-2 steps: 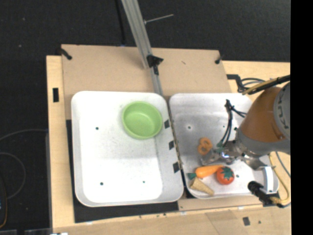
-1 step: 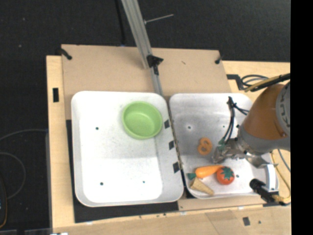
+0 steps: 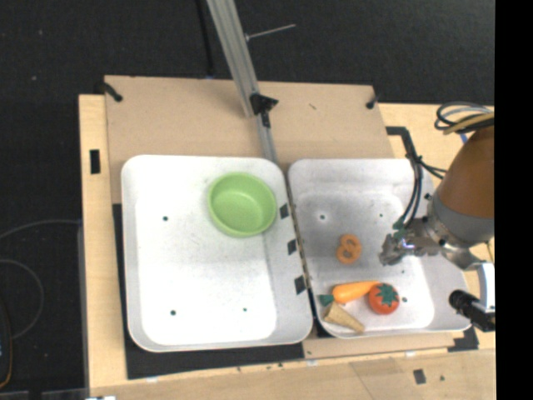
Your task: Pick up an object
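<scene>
1. Across the middle of the frame, a pale wooden bench (image 3: 96, 223) carries two shallow white plastic bins side by side, so that all the pickable things lie in low-walled trays open to a reach from above. A brown cardboard sheet (image 3: 183, 119) lies under their upper edges.
2. Left of centre, the left white bin (image 3: 166, 307) holds one thing, a round lime-green plastic bowl (image 3: 242, 205), standing mouth-up near its upper right corner.
3. Right of centre, the right white bin (image 3: 358, 182) holds the small candidates, grouped in its lower half and so nearest the arm.
4. At the right edge, the grey arm with its orange band (image 3: 466, 186) leans in over the right bin, and its two-finger gripper (image 3: 393, 251) hangs low over the bin floor. Whether it is spread or closed I cannot tell, and nothing is visibly caught in it.
5. Just left of the gripper lies a small orange pretzel-shaped toy (image 3: 349, 248), apart from it; I judge it the likeliest target.
6. Lower right, an orange toy carrot (image 3: 354, 291) lies touching a red toy tomato (image 3: 384, 298), with a tan wedge (image 3: 343, 317) just below.
7. Around the bench the floor (image 3: 50, 40) is dark, and a grey metal pole (image 3: 233, 48) slants from the top of the frame.
</scene>
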`<state>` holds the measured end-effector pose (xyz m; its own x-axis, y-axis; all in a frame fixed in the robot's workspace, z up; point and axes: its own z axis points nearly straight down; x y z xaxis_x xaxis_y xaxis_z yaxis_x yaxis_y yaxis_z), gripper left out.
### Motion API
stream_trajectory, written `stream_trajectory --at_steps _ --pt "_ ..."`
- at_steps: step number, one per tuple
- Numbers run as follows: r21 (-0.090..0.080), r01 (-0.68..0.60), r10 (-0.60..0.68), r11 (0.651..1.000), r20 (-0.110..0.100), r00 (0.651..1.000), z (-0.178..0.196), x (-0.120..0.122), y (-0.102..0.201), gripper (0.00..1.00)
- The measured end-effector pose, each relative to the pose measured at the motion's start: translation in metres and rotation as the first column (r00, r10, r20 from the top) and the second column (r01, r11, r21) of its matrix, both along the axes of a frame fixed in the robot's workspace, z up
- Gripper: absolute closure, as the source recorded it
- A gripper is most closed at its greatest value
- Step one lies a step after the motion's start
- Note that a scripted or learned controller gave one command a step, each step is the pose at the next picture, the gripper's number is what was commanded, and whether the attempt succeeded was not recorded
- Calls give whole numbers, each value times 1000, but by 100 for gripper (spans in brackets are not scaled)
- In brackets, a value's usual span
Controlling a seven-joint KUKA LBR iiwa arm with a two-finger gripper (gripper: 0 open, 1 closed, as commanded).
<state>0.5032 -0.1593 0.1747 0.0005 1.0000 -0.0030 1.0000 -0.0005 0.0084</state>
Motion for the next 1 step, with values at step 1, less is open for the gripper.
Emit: stream_trajectory --at_steps 1 --pt "0 -4 4 1000 -1 1000 45 7 -1 100"
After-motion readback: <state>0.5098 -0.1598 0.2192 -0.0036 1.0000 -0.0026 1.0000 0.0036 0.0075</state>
